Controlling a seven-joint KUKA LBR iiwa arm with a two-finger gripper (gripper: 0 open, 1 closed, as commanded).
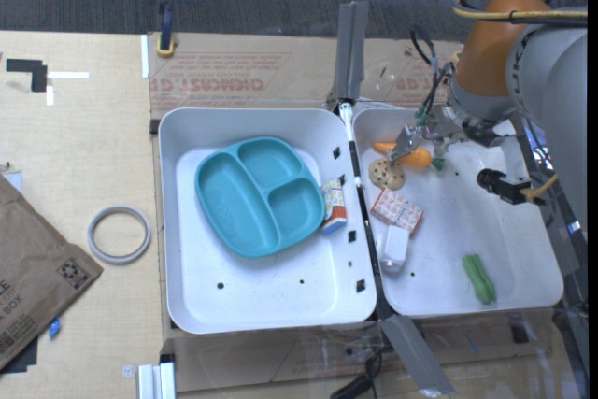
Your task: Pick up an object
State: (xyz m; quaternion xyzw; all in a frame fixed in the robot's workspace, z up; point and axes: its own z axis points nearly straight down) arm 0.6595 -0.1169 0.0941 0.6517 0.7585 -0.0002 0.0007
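Two white bins sit side by side on the surface. Near the right bin's [523, 238] far left corner, the jaws [409, 145] hang over an orange carrot [411, 156], long axis left-right; whether they are open I cannot tell.

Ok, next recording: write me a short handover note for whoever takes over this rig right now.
Gripper: down in the right bin, at its far left corner, over the orange carrot. Whether it is open or shut cannot be told, and no grasp is confirmed.
Right bin: cookie just in front of the carrot, checkered packet, white bottle, green pickle-like piece.
Left bin: teal divided plate with a small can at its right edge.
Done: nothing is seen lifted.
Left: grasp an object, likely the carrot, and raise it.
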